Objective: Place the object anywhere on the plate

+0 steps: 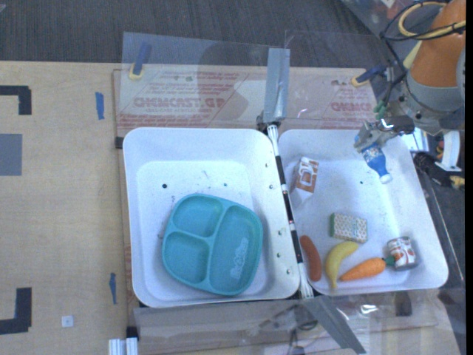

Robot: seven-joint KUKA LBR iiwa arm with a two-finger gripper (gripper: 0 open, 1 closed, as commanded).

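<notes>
Nearest the camera, along the front wall of the right bin (432,272): a sausage (311,257), a banana (339,260), a carrot (363,269) and a small can (400,252), close together, banana and carrot touching. Just behind these, a green sponge block (348,227), lying apart.

Across the divider, in the left bin (148,161), the teal plate (211,244), divided into compartments and bare, toward the near half of the bin. Under both bins, the pale wooden table (59,198).

Farther back in the right bin, a small carton (307,174) near the divider. At the far right corner, the gripper (372,142) low over the bin, with a blue-and-white bottle-like object (378,161) directly beneath it and seemingly touching it. Cannot tell from this slant whether the jaws are wide, narrow, or closed on that object.

Judged as the pick step: likely the task's thing, in the right bin's airspace, well apart from the plate. Next move, if the grasp proves good: lift clear of the bin wall, carry left over the divider, lower above any compartment of the plate, release. If not, re-seat on the object first.
</notes>
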